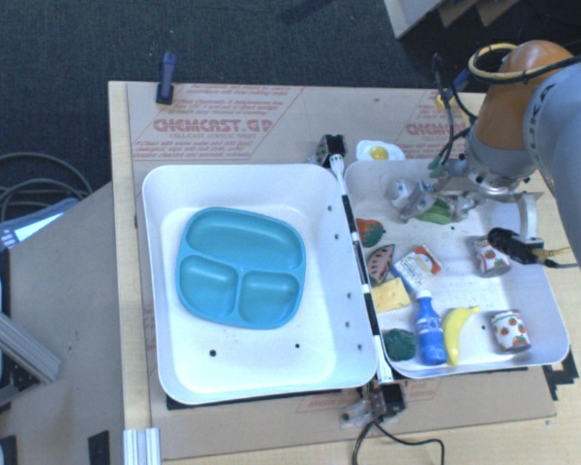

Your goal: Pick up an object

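Observation:
My gripper (416, 200) hangs low over the back left part of the right bin (547, 303), under the grey arm with its orange band. A flat green item (438, 216) lies just under and to the right of it. Several toy foods are in this bin: a red fruit (370, 231), a watermelon slice (381, 263), a yellow cheese wedge (392, 296), a blue bottle (428, 329), a banana (455, 332), a green broccoli piece (400, 344) and a red-and-white packet (421, 262). I see nothing held in the gripper.
The left bin (165, 197) holds a blue divided plate (240, 267). A fried-egg toy (378, 150) rests at the right bin's back rim. A small printed can (508, 329) and another small item (489, 258) lie at the right side. The divider between bins (353, 260) carries clips.

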Controlling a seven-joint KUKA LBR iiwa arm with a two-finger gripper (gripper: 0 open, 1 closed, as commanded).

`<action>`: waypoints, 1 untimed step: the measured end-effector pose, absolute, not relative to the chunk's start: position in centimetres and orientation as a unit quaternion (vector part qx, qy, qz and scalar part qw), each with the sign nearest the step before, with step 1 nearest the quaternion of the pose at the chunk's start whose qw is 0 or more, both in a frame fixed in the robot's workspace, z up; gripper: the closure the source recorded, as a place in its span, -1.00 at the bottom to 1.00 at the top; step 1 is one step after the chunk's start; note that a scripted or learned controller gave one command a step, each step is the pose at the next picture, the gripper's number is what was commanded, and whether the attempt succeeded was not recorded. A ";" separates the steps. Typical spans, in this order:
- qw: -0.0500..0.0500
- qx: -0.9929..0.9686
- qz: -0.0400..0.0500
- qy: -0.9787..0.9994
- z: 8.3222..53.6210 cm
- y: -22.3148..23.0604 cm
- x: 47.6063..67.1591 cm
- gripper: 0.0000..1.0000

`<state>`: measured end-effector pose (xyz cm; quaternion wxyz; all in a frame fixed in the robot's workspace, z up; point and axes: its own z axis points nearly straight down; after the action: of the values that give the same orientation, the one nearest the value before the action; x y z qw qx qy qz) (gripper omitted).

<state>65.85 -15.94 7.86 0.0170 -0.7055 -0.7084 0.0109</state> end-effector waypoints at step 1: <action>0.017 -0.705 0.010 -0.709 7.9 -17.3 65.9 -1.00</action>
<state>65.87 -17.27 7.86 0.0166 -0.7053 -0.7087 0.0104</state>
